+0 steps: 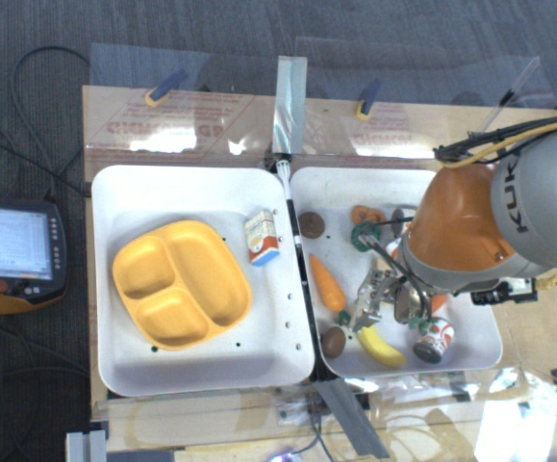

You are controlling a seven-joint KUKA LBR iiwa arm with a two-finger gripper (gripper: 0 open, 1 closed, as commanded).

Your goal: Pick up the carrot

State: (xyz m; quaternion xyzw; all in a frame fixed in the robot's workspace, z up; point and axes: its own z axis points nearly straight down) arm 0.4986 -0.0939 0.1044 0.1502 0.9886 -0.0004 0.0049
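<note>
The carrot [327, 285] lies on its side in the right bin [470, 354], close to that bin's left wall, with its tip pointing to the upper left. My gripper [368, 304] hangs just to the right of the carrot, above the bin floor between the carrot and a banana [382, 346]. The carrot is apart from the gripper. The orange wrist band [456, 224] and grey arm cover the bin's right half.
The right bin also holds a brown ball [333, 340], a second brown ball [311, 223], a green and orange item [365, 227] and a red-white can [434, 338]. In the left bin [114, 364] sit a yellow divided plate [180, 282] and a small carton [262, 236].
</note>
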